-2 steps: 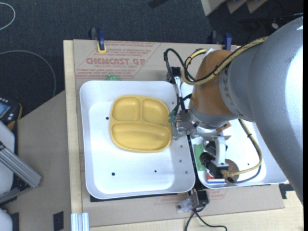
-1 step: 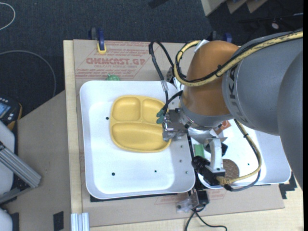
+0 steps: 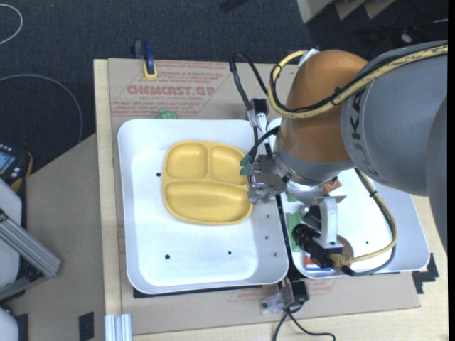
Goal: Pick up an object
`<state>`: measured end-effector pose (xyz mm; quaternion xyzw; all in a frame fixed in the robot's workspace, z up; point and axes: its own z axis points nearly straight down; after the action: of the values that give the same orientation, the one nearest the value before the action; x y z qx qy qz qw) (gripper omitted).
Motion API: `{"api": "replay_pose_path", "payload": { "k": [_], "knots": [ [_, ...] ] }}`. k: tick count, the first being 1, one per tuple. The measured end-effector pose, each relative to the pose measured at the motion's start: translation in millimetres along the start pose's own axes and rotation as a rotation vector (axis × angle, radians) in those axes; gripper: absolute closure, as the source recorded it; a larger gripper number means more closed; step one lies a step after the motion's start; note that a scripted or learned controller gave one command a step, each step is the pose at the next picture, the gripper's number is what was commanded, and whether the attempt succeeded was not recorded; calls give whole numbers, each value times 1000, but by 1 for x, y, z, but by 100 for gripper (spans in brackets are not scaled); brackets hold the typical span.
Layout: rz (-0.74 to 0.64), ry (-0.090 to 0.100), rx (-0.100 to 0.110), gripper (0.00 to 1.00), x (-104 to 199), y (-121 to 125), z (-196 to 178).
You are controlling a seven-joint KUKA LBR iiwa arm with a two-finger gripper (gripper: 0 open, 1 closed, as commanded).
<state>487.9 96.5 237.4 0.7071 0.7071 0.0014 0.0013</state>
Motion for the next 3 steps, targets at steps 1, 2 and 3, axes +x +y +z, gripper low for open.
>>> {"api": "replay_pose_path", "payload": {
  "k": [1, 2, 3],
  "knots": [
    [0, 0, 11, 100, 9, -5, 37],
    [-6, 6, -18, 100, 43, 40, -130],
    [-4, -1, 0, 100, 41, 37, -131]
  ]
}}
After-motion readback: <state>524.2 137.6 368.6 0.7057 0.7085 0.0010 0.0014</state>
